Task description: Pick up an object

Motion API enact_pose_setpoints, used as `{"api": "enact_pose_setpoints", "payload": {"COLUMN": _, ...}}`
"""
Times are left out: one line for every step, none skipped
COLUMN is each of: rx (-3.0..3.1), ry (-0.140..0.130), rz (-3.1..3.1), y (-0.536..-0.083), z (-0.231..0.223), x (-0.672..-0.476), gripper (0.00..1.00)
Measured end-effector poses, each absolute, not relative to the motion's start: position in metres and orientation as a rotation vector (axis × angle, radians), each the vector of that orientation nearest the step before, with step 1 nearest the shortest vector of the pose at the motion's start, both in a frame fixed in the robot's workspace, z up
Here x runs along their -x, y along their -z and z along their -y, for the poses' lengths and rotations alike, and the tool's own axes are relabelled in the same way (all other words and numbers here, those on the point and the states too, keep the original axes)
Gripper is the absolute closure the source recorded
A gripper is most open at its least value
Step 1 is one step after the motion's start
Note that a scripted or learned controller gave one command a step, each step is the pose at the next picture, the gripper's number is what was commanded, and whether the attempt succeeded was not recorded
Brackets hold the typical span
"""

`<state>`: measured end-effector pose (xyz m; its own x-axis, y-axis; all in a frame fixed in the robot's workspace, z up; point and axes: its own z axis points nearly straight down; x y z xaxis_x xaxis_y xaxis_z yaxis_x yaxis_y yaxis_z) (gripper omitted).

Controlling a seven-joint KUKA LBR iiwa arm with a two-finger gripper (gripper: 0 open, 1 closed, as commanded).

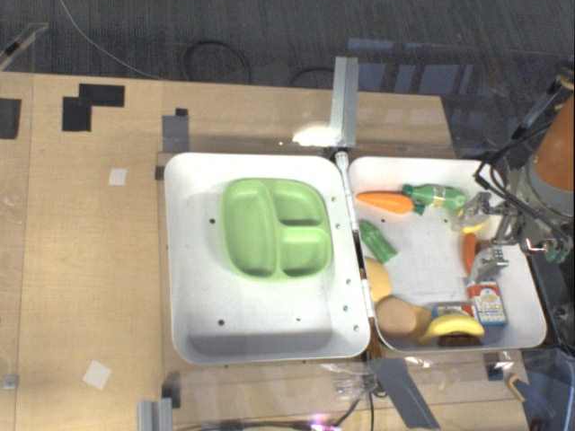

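Wooden bench carries two white bins side by side. Left bin holds a green divided tray. Right bin holds the clutter, and the gripper hangs over its right part; whether it grips anything I cannot tell. Just beside it lies a small orange piece. A carrot and green bottle lie to its upper left, a red carton and banana below, a brown ball further left.

Divided tray in left bin; carrot, bottle, banana in right bin.
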<state>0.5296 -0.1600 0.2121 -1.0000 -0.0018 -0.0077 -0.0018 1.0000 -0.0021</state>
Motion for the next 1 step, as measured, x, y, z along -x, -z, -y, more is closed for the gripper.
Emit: {"api": "enact_pose_setpoints", "payload": {"rx": 0.262, "ry": 0.001, "rz": -3.125, "y": -0.0953, "z": 0.1982, "x": -0.5437, "gripper": 0.00}}
